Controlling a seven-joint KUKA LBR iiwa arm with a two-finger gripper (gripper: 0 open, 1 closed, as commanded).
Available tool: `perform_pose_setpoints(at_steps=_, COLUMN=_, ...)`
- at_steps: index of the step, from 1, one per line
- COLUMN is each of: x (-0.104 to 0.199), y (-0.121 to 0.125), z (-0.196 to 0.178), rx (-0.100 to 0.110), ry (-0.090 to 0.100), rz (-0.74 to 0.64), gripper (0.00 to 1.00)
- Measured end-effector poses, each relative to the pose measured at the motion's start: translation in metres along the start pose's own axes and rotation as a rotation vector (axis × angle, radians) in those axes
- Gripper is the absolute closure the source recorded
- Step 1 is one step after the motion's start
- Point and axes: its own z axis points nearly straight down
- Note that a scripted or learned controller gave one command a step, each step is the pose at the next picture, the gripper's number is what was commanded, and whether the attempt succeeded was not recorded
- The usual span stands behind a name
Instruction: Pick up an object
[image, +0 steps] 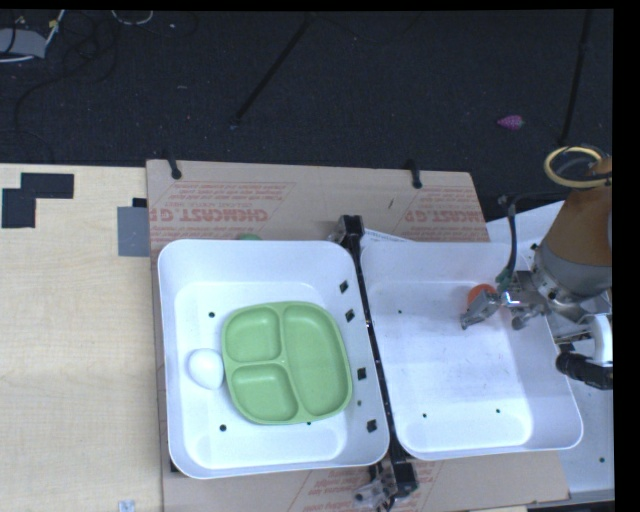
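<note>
Table (70, 330) with two white bins side by side near its right edge. Left bin (190, 262): a green three-compartment tray (287, 361) lies flat in the middle, and a white egg (206, 368) rests against the tray's left rim. Right bin (440, 420): floor bare except at the far right corner, where a small orange object (482, 294) lies. The arm (580, 235) enters over the bin's right wall, and its end effector (490, 308) sits low over that corner, one grey finger just beside the orange object. Whether the fingers are apart or together cannot be told at this size, nor whether anything lies between them.

Step in hand, as judged: closing on the orange object. To do it well, the fingers should straddle the object rather than stand to one side of it, descend until the tips nearly meet the bin floor, close fully, then lift straight up, clear of the bin's right wall. An off-centre approach would likely push the object away rather than grip it.
</note>
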Motion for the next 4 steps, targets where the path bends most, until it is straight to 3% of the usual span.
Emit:
perform_pose_setpoints(at_steps=1, x=0.001, y=0.000, z=0.047, rx=-0.003, ry=-0.001, rz=0.000, gripper=0.00)
perform_pose_setpoints(at_steps=2, x=0.001, y=0.000, z=0.034, rx=-0.004, ry=-0.001, rz=0.000, gripper=1.00)
perform_pose_setpoints(at_steps=4, x=-0.002, y=-0.004, z=-0.091, rx=-0.011, ry=-0.004, rz=-0.002, gripper=1.00)
